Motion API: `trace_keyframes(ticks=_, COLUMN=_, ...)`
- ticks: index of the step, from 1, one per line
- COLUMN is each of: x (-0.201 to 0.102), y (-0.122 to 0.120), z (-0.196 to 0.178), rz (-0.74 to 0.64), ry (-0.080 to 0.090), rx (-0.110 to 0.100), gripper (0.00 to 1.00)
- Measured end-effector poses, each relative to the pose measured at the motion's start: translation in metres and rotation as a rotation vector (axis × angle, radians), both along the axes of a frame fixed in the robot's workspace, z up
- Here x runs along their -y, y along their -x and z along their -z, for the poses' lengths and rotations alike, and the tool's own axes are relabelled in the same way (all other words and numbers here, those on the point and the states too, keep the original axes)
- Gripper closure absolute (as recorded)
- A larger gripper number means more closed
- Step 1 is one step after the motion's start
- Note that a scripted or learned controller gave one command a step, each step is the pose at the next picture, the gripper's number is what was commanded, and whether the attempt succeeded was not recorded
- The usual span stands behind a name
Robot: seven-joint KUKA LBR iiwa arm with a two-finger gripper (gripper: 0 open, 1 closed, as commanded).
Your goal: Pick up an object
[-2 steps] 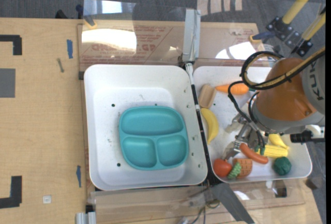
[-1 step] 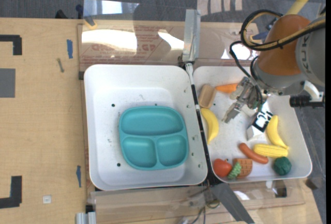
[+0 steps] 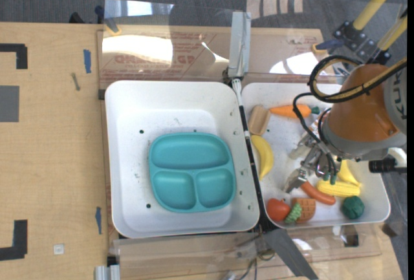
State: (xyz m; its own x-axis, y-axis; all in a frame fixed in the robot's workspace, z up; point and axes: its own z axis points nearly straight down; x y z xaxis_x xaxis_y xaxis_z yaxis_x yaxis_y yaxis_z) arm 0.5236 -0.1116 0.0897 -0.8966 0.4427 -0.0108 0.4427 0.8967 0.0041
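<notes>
Gripper [image 3: 304,175], perhaps open and holding nothing, hangs above one banana [image 3: 262,154], one carrot [image 3: 285,110], one tomato [image 3: 278,209].

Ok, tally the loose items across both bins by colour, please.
Teal: 1, divided tray
Yellow: 2, banana, corn
Orange: 2, carrot, another carrot
Red: 1, tomato
Green: 1, round piece
Tan: 1, bread piece
Total: 8
</notes>
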Motion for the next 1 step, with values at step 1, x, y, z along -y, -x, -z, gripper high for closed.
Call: trace_keyframes(ticks=1, x=-0.0035, y=-0.0757, z=0.0006, rz=0.343, ry=-0.003, rx=0.000, gripper=0.00)
